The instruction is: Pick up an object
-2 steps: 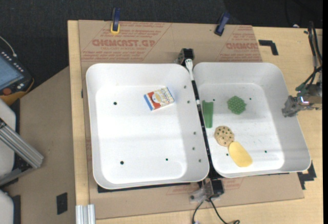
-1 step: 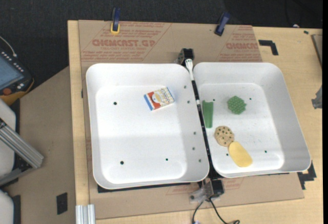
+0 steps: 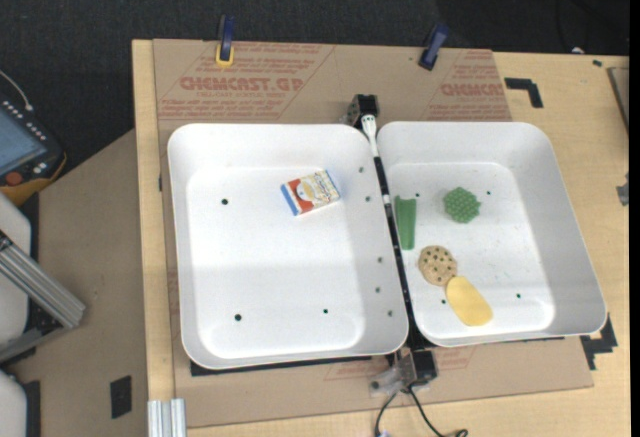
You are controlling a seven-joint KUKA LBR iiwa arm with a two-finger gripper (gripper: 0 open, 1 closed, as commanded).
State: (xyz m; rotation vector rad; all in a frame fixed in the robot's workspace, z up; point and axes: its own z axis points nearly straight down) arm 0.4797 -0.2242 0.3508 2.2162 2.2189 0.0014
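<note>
A small red, white and blue box lies flat in the upper middle of the left bin. In the right bin a green block rests against the left wall. A round green knobbly object sits to its right. Below them lie a brown speckled cookie and a yellow oval piece, touching or nearly touching each other.
Both bins sit on a cardboard sheet held by two blue clamps at its far edge. A black bracket stands at the top of the seam between the bins. Cables trail off the front edge.
</note>
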